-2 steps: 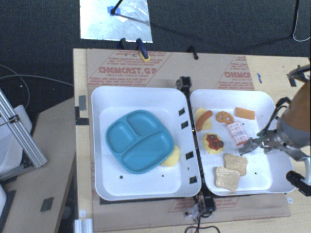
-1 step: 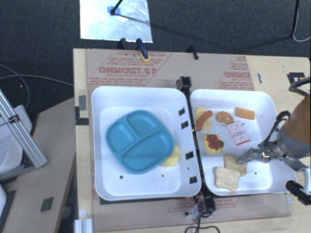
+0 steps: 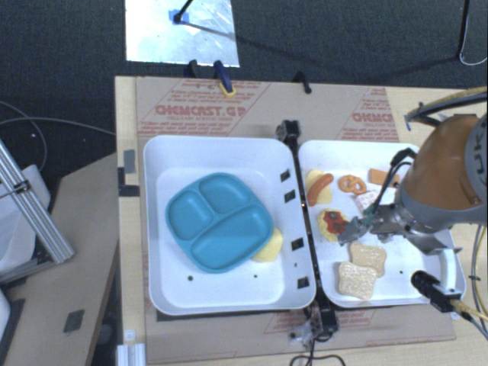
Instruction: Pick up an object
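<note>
The right bin (image 3: 396, 152) holds several toy foods. At its left side lie a red sausage on a yellow piece (image 3: 319, 188) and a pizza slice (image 3: 332, 223). A pretzel (image 3: 351, 183), an orange piece (image 3: 377, 176) and a pale pink-white item (image 3: 366, 200) lie further back. Two slices of toast (image 3: 367, 256) (image 3: 357, 279) rest near the front wall. My gripper (image 3: 355, 231) hangs low over the bin, just right of the pizza slice and just behind the upper toast. Nothing shows between its tips.
The left bin (image 3: 171, 155) carries a blue divided plate (image 3: 219, 221) with a yellow piece (image 3: 268, 245) tucked at its lower right edge. A black-clipped divider (image 3: 297, 204) runs between the bins. The arm's orange band and grey body (image 3: 446, 181) cover the right bin's right side.
</note>
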Action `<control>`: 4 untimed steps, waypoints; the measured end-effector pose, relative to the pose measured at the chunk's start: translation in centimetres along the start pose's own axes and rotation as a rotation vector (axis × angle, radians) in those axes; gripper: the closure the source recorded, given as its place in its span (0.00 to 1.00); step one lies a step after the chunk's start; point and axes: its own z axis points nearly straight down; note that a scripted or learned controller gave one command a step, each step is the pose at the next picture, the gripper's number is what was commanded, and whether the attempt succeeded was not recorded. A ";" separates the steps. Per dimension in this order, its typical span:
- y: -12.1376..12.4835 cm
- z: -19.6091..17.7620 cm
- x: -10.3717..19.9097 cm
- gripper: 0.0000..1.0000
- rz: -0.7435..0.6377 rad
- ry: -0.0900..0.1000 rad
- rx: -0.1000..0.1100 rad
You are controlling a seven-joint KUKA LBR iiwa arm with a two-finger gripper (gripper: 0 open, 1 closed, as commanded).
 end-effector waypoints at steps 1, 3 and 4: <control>-0.1 7.4 0.5 0.00 0.013 -0.007 0.000; 3.5 -3.2 3.1 0.00 0.003 -0.002 -0.005; 0.3 6.8 0.3 0.00 0.015 -0.003 0.008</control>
